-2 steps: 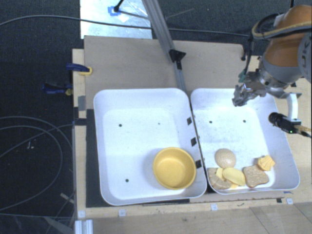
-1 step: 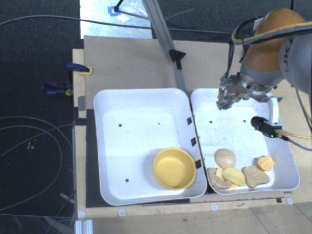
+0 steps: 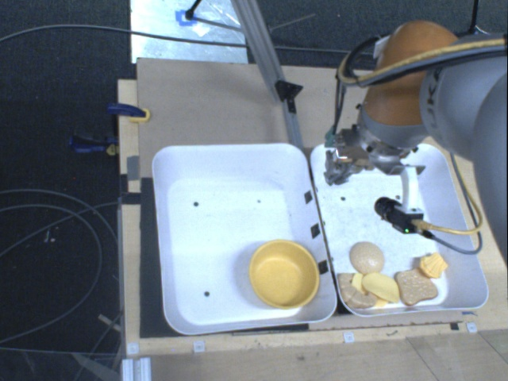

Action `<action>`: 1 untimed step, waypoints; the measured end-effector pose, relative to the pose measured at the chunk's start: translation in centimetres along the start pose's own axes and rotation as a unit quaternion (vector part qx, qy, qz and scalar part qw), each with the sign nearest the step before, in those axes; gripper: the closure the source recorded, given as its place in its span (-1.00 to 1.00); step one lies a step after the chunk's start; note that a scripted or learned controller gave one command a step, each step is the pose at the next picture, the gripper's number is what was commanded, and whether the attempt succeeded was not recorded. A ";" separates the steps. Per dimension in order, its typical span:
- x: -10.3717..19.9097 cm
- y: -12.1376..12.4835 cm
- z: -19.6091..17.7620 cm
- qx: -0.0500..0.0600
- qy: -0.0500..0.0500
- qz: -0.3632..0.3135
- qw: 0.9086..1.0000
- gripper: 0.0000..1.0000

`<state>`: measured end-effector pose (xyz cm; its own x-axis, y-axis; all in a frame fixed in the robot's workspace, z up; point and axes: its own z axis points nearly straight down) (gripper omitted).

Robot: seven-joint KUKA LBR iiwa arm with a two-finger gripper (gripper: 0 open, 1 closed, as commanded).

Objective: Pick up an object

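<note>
My gripper (image 3: 336, 167) hangs over the far left corner of the right bin (image 3: 464, 213), above bare bin floor. The objects lie apart from it along that bin's near edge: a beige egg-shaped piece (image 3: 367, 256), a pale yellow banana-like piece (image 3: 381, 286), a tan bread slice (image 3: 415, 286), a second tan slice (image 3: 355, 294) and a small yellow wedge (image 3: 433, 265). A yellow bowl (image 3: 283, 273) sits upright in the near right part of the left bin (image 3: 198, 173).
A black unit with a green light (image 3: 396, 213) and a yellow cable (image 3: 452, 236) hang from the wrist over the middle of the right bin. A grey pole (image 3: 266, 46) slants across the bench behind the bins. Clamps (image 3: 127, 112) grip the bench's left edge.
</note>
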<state>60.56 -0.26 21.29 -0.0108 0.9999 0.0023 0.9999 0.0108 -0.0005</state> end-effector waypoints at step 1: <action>5.7 -1.9 -1.1 0.000 0.001 -0.001 1.000 1.00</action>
